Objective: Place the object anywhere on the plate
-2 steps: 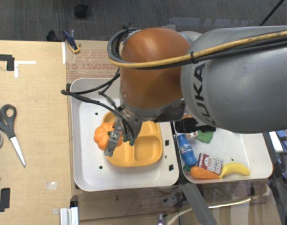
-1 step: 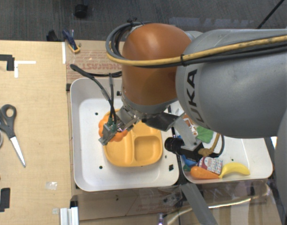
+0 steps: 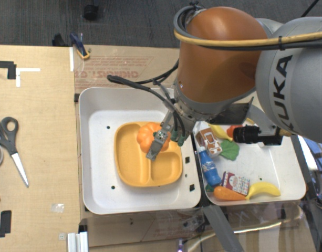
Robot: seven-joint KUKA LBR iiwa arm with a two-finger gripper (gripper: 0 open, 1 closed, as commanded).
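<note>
Camera view — tool (image 3: 159,143) over plate (image 3: 130,169), beside orange pumpkin (image 3: 146,134).

Two bins side by side: left bin (image 3: 97,193) holds a divided plate (image 3: 130,164), with a small pumpkin (image 3: 146,134) in the plate's far section. Gripper (image 3: 159,143) sits just beside the pumpkin, over the plate. Right bin (image 3: 287,193) holds a bottle (image 3: 208,168), carrot (image 3: 228,194), banana (image 3: 265,190). Scissors (image 3: 12,148) lie on the bench, well left.
</note>
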